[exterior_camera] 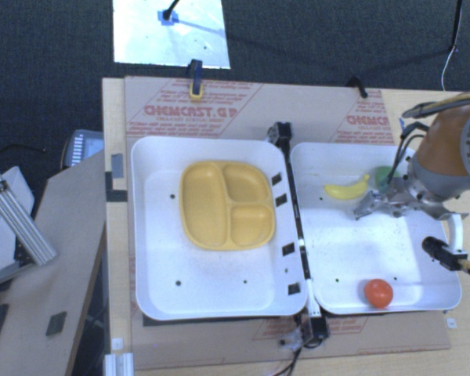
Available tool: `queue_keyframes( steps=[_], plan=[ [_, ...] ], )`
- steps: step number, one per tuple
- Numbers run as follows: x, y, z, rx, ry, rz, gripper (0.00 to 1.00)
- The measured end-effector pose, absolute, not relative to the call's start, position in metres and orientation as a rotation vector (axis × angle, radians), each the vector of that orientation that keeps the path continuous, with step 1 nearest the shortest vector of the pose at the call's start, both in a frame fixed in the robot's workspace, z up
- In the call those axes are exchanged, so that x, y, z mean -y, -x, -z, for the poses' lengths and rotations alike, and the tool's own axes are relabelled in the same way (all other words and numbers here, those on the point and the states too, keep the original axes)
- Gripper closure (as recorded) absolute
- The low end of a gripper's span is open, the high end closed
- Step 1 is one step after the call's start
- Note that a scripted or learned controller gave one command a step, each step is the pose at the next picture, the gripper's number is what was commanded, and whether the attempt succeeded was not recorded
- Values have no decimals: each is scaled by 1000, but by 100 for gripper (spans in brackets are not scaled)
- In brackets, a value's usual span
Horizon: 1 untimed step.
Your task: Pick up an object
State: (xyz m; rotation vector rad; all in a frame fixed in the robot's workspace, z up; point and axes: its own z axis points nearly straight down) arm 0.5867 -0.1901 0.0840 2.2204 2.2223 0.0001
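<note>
Banana (347,187): lay in the right bin (337,245), near its far wall.
Gripper (366,207): hovered just beside the banana; grip state unclear.
Tomato (378,292): sat near the front wall.
Left bin (153,233): held a yellow tray (225,204).

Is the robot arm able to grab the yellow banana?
Probably yes. The banana lies in the open in the right bin, just beside the gripper, with nothing on top of it.
</note>
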Motion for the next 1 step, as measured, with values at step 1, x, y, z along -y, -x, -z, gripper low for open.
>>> queue_keyframes(
  steps=[1],
  plan=[
    [190,-588,-96,-2220,-2218,-3,100]
  ],
)
